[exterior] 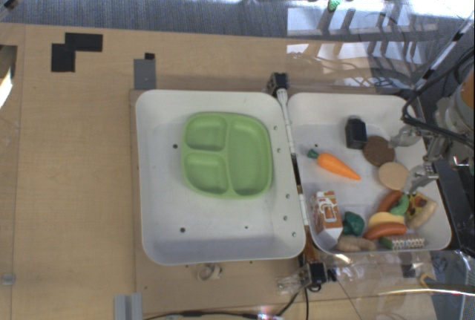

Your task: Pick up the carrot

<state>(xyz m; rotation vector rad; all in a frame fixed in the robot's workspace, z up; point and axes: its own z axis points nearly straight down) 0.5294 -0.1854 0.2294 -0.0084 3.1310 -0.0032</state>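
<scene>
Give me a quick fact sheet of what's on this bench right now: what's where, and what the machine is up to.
left bin: holds a green divided plate
right bin: holds toy foods
carrot: lies flat in the right bin, near its left wall, nothing touching it
other items: brown disc, tan disc, black block, small carton, heap of food at the lower right corner
tool: above the right bin's right edge, apart from the carrot
task status: carrot not yet picked up
</scene>
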